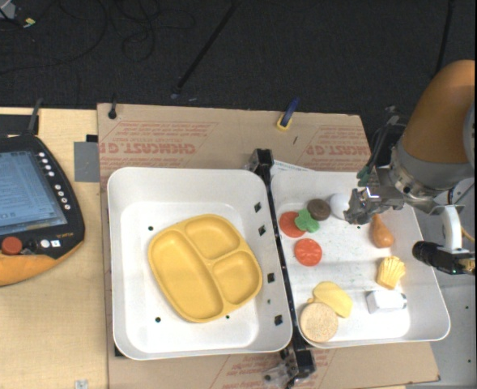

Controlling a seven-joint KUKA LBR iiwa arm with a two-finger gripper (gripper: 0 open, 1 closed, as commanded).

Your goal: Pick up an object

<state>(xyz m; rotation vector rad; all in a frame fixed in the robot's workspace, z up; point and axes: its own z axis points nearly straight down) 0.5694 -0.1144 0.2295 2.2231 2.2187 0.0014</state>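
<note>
The right bin (432, 318) holds several toy foods: a red slice (290, 224), a green piece (307, 221), a brown round piece (318, 209), a red tomato (308, 252), an orange carrot-like piece (381, 232), a yellow shell-shaped piece (390, 271), a white block (385, 301), a yellow banana-like piece (334, 297) and a tan round cracker (319, 322). My gripper (359, 210) hangs low over the upper middle of this bin, just right of a small white ball (338, 204) and left of the orange piece. Nothing is visibly between its fingers.
The left bin (125, 217) holds a yellow divided plate (203, 266). A black divider (272, 241) runs between the bins. A teach pendant (23, 209) lies on the bench at far left. The arm's orange band (440, 112) and wrist crowd the right bin's upper right.
</note>
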